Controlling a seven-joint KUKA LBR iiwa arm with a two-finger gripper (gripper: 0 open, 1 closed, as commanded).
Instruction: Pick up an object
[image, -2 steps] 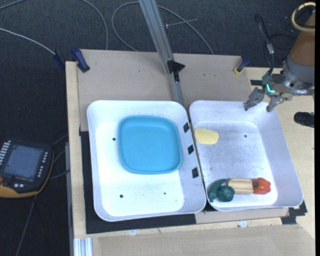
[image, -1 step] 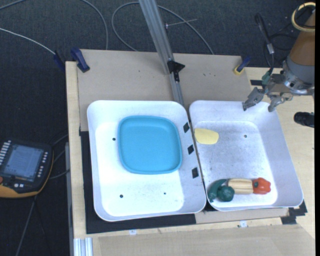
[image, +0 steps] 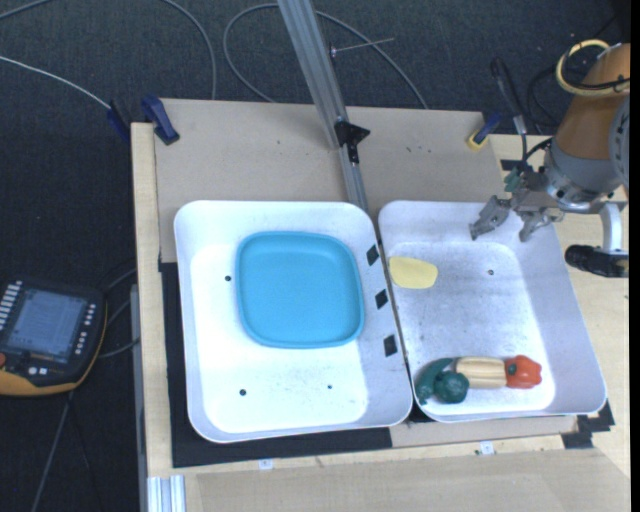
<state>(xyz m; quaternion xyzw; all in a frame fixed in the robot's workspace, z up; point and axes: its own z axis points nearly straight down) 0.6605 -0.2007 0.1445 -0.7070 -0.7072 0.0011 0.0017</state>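
Your tool (image: 510, 220) hangs open and empty over the right bin's (image: 560, 300) far edge; the yellow chip (image: 412, 272), nearest it down-left, looks light, stiff and thin, so pinch across its narrow width.

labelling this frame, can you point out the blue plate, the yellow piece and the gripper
blue plate (image: 300, 290), camera view, its flat centre
yellow piece (image: 413, 272), camera view, its middle
gripper (image: 508, 226), camera view, midway between its fingertips
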